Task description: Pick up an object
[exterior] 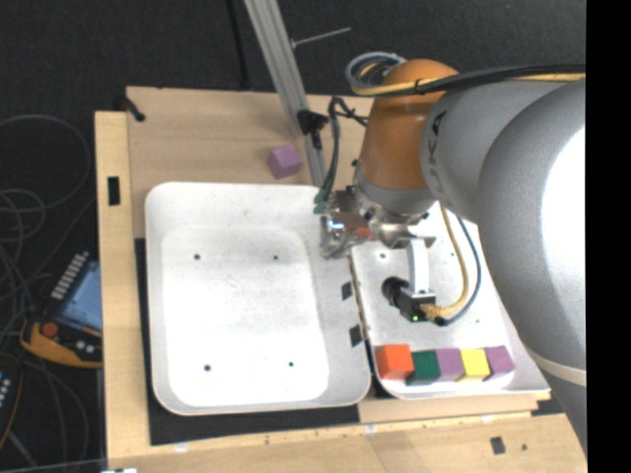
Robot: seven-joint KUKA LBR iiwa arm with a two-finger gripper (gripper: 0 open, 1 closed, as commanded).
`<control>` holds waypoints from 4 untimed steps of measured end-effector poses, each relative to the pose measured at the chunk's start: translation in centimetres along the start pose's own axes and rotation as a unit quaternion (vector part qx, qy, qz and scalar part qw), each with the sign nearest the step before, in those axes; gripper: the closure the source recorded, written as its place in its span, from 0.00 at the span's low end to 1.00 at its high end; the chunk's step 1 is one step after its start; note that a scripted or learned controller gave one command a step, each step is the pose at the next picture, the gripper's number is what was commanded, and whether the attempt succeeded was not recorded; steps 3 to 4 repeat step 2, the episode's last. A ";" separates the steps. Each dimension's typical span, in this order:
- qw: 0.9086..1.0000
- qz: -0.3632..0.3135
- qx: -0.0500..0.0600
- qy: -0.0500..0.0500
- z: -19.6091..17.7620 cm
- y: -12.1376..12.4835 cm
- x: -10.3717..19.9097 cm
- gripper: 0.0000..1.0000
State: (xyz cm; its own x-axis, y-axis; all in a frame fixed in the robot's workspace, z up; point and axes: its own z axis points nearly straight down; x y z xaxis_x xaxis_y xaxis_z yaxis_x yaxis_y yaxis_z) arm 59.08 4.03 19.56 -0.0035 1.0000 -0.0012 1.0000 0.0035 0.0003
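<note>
Wooden counter (197, 126) on dark floor, two white bins side by side. Row of five blocks along the near wall of the right bin (380, 289): orange block (396, 361), green block (425, 366), purple block (451, 363), yellow block (475, 364), second purple block (499, 360). Stray purple cube (284, 161) on the counter beyond the left bin (158, 264). Gripper (338, 230) sits low at the far end of the divide between bins, well apart from the row. Can't tell how wide it is; nothing seen held. Pick looks not yet done: approach, grasp and lift all left.
</note>
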 end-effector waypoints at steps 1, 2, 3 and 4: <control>1.000 0.003 -0.001 0.000 -0.1 2.2 -3.5 1.00; 1.000 -0.001 0.000 0.001 -0.1 2.1 1.6 1.00; 1.000 -0.001 0.000 0.001 -0.1 2.1 1.6 1.00; 1.000 -0.001 0.000 0.001 -0.1 2.1 1.6 1.00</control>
